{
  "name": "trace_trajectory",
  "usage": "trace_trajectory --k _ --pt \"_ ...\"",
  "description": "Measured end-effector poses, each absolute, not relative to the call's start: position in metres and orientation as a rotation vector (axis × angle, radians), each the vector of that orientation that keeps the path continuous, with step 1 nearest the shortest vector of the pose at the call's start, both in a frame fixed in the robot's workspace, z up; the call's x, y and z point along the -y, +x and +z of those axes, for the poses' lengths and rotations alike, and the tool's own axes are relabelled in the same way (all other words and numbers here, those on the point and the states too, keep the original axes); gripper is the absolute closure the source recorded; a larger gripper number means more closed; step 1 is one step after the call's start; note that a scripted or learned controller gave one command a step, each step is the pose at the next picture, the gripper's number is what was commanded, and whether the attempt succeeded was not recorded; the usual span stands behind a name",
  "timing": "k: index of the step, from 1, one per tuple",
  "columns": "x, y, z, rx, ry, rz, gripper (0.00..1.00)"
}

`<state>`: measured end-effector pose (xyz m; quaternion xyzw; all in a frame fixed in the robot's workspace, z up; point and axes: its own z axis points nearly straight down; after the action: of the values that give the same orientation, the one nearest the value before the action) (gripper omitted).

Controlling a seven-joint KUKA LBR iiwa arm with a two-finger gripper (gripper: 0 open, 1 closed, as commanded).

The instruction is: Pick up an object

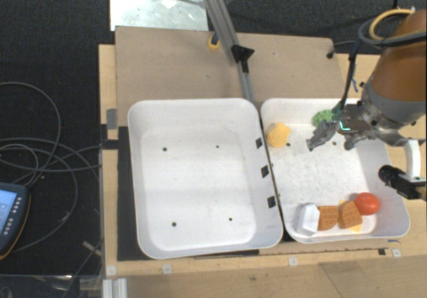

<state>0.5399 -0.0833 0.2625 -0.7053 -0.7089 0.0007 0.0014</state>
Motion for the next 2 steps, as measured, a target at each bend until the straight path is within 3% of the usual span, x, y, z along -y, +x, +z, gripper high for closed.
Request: trace_trajectory --k 1,2 --pt "0.083 0.541 0.265 2.225 -2.219 -0.003 0.0" --pt "0.087 0.539 0.202 2.219 -2.219 0.004 0.0"
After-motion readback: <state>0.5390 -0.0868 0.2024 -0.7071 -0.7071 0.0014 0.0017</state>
